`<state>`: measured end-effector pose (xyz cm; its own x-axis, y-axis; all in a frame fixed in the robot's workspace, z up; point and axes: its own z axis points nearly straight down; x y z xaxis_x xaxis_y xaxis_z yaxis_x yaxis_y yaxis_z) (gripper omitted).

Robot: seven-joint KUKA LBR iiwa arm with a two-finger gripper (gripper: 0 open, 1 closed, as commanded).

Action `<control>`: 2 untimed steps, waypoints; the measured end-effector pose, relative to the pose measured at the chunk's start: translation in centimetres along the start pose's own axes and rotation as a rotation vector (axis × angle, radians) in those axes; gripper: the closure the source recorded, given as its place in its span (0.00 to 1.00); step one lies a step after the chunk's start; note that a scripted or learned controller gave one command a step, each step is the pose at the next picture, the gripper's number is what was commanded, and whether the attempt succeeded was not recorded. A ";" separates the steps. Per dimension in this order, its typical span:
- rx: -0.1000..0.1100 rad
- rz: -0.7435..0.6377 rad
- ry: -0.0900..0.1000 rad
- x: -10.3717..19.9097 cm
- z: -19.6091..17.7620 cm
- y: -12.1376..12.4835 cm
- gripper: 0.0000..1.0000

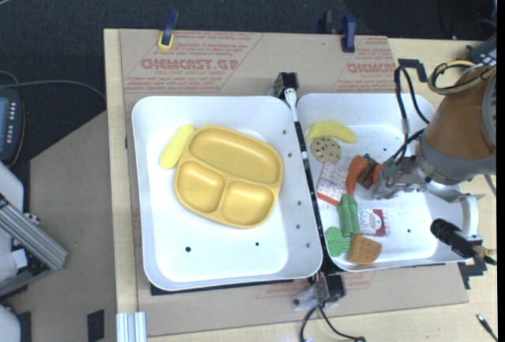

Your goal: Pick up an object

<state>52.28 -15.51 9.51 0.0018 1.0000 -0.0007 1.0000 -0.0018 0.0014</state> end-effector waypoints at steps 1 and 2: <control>-0.005 -0.002 -0.002 -0.3 -6.2 0.7 1.00; -0.006 -0.002 -0.002 -0.7 -11.0 1.5 1.00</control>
<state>53.76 -16.23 20.47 -0.0007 1.0000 -0.0028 1.0000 0.0007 0.0072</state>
